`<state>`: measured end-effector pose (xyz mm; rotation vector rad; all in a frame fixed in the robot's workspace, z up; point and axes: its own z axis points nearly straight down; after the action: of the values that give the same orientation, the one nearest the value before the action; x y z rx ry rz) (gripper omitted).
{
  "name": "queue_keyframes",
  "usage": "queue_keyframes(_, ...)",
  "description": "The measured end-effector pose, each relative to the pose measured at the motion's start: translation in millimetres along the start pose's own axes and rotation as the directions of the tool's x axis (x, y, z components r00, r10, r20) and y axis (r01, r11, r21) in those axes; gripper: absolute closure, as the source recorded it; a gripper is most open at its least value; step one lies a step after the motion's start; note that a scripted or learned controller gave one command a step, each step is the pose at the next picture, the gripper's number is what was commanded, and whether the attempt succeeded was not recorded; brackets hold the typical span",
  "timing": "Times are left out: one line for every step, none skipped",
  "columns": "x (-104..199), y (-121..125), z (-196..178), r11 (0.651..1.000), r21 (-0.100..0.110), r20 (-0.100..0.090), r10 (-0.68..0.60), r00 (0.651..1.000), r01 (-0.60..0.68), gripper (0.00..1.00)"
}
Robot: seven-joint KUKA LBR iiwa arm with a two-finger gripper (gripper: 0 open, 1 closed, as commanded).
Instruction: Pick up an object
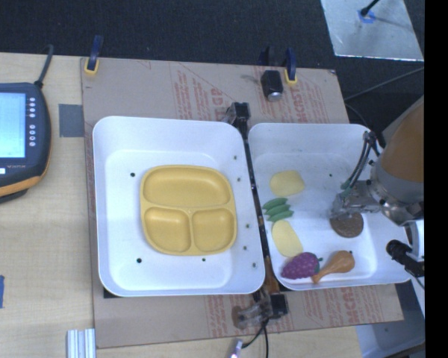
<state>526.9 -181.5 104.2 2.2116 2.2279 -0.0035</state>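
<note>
Hovering gripper [349, 213] is seen over the brown disc [348, 225] in the right bin [313, 136] (claw state cannot be told).

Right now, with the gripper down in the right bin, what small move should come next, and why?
Probably a short straight lift to test the grasp. The gripper sits low in the right bin, directly at the brown round piece, well apart from the drumstick and grapes. Whether the piece is actually held cannot be told from this angle.
</note>
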Motion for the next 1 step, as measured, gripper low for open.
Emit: queue_keyframes(0.1,-0.1,0.0,1.0,0.0,0.0,-0.001,1.0,0.001,0.0)
